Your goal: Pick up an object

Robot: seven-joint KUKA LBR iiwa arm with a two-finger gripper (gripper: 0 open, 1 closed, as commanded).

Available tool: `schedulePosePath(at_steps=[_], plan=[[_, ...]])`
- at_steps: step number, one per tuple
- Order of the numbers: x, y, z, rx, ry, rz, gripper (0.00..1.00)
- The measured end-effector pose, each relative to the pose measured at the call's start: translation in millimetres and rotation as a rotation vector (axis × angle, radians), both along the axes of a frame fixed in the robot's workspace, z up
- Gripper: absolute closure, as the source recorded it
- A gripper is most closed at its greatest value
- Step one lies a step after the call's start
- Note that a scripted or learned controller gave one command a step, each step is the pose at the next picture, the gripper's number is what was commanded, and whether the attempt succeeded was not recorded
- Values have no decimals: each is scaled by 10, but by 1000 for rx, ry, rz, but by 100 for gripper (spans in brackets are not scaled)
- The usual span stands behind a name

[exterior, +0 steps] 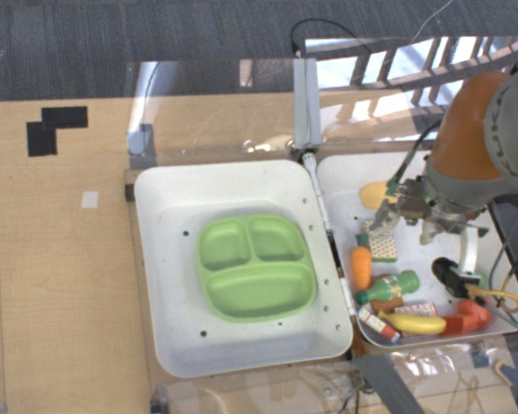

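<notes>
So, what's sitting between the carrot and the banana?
A green bottle lying on its side, between carrot above and banana below, in the camera view.

No text legible anywhere. Small flat packet [418, 308], lower right of frame, carries red-and-white print too small to read. Speckled box [383, 247] above it: markings unreadable.

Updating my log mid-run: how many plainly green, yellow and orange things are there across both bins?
Green: 2, the plate and the bottle
Yellow: 2, the banana and a round fruit
Orange: 1, the carrot
Total: 5
</notes>
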State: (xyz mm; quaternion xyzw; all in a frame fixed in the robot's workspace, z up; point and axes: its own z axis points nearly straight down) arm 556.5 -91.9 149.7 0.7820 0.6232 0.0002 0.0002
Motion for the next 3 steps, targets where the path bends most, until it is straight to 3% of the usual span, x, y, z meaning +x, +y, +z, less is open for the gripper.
schedulePosePath(at_steps=[1, 2, 3], plan=[[-38, -58, -598, 0, -14, -19, 0], [-15, -42, -482, 1, -20, -19, 100], [670, 271, 367, 0, -6, 169, 100]])
